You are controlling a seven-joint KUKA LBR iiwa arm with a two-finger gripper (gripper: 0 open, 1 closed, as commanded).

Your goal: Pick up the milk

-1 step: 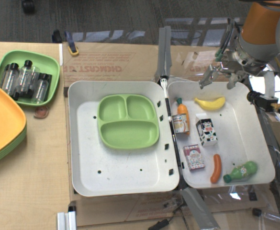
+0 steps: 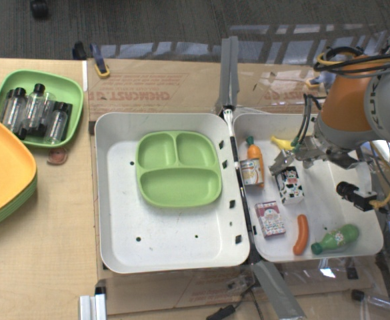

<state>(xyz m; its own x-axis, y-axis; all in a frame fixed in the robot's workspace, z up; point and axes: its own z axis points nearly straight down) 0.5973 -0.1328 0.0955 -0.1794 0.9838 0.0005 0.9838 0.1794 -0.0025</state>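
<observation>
The milk (image 2: 291,185) is a small black-and-white cow-patterned carton lying in the middle of the right bin (image 2: 361,199). My gripper (image 2: 286,161) hangs at the carton's far end, just above and slightly left of it. Its fingers stand open and nothing is between them. The grey arm with its orange band (image 2: 345,105) reaches in from the right, above the bin's far right corner.
Around the milk in the right bin lie an orange bottle (image 2: 254,153), a small can (image 2: 250,173), a banana (image 2: 283,142), a pink box (image 2: 270,219), a sausage (image 2: 301,234) and a green bottle (image 2: 335,239). The left bin (image 2: 115,199) holds a green divided plate (image 2: 179,169).
</observation>
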